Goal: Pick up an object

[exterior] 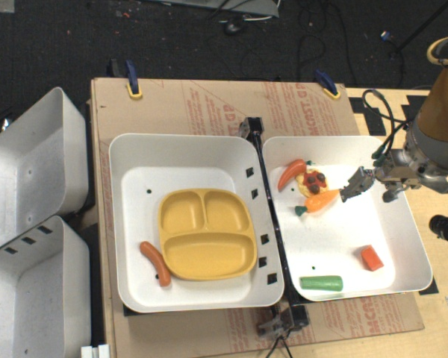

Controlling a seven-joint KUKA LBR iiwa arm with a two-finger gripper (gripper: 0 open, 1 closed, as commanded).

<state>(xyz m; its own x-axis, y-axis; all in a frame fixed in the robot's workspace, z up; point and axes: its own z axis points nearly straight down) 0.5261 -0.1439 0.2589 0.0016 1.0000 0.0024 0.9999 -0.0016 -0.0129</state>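
A sausage (155,262) is lying beside the yellow plate (207,233) in the left bin (127,200); in the right bin (403,233), a carrot (321,200) is sitting just left of the end effector (356,185), whose fingers I cannot tell apart or together.

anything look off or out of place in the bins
Nothing looks spilled or broken. One oddity: the sausage lies on the left bin's floor beside the yellow divided tray, not in a compartment.
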